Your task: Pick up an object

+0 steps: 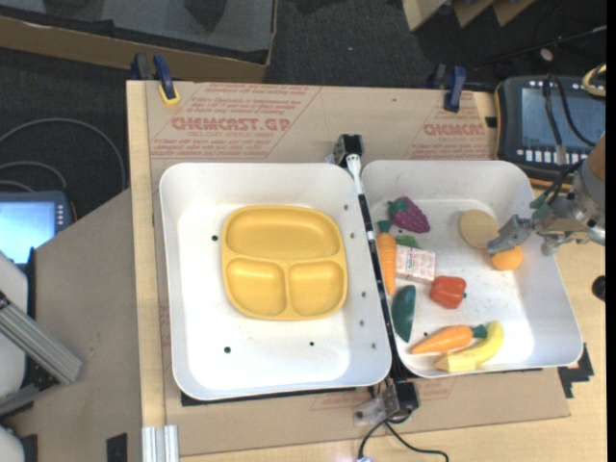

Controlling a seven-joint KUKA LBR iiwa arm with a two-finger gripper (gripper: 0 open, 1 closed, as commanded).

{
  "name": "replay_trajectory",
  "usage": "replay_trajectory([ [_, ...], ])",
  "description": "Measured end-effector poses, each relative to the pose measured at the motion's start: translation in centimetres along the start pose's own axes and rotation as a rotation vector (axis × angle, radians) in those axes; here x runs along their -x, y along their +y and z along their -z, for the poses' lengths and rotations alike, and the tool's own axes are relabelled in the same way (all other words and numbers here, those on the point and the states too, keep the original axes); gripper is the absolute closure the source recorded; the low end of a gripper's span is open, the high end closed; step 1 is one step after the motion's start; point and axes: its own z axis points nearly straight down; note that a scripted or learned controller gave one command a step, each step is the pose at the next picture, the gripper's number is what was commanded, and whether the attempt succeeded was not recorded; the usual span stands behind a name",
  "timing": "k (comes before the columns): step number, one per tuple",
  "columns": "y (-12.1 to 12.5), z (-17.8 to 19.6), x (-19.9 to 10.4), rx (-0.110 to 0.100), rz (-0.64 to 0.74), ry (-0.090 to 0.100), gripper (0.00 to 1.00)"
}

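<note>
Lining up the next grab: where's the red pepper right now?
The red pepper lies in the right bin, near its middle, just right of the white packet and above the carrot and banana.

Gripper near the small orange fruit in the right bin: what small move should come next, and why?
Probably a short drop straight down onto the orange fruit. The gripper sits just above and beside it in the right bin, with the tan round piece close on the other side, so a sideways shift risks bumping that.
</note>
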Motion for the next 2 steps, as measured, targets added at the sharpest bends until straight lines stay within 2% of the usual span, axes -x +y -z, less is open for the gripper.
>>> replay_trajectory([
  [1, 4.0, -11.0, 0.8, -0.004, 0.003, 0.002, 0.0],
  [2, 4.0, -9.3, 0.8, 0.004, 0.002, -0.001, 1.0],
])
